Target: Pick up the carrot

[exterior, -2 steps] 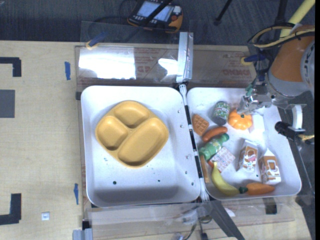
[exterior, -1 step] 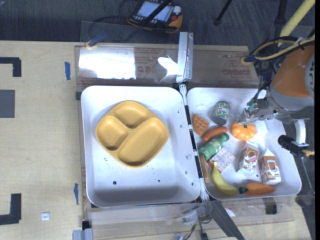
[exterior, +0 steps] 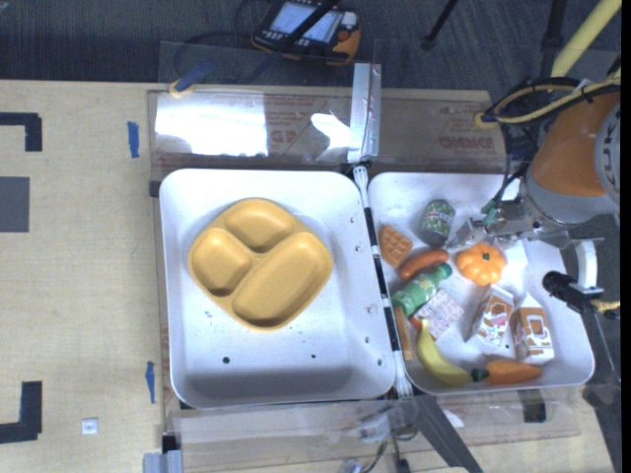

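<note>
Dark grey carpet floor point(exterior: 118, 18) along top. Pale wood bench point(exterior: 79, 264) at left, black corner marks point(exterior: 25, 131), blue tape bits point(exterior: 133, 138). Glare on clear panel point(exterior: 212, 126) at bench's far edge. Handheld pendant point(exterior: 304, 28) on floor; black stand legs point(exterior: 458, 3) nearby

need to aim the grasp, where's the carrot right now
The orange tapered carrot lies along the front wall of the right-hand shallow white bin, just right of the yellow banana and below two small printed cartons.

Glossy plastic carrot point(exterior: 513, 371) (smooth); matt white bins point(exterior: 187, 363).
</note>
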`<state>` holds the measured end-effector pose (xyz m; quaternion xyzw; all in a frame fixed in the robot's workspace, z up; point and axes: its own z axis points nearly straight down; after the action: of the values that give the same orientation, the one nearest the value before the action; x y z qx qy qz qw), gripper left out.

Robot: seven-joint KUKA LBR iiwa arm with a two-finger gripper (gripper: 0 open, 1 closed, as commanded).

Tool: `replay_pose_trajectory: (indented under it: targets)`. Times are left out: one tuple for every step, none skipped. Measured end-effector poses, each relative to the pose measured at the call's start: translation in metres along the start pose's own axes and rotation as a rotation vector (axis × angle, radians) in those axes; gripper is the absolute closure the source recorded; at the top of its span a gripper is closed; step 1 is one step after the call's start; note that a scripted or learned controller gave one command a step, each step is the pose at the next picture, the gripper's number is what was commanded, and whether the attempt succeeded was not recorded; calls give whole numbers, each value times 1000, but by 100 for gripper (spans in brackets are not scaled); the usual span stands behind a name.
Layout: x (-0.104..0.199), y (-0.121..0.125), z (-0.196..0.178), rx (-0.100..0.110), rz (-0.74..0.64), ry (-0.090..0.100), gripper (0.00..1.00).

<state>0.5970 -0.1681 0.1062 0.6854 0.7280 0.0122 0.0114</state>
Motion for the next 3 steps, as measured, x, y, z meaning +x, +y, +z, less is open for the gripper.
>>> replay_pose_trajectory:
  targets:
    - [4, -7, 2, -10, 288, 1, 0]
    - [0, -6, -10, -14, 292, -5, 100]
    - [0, -6, -10, -14, 292, -5, 0]
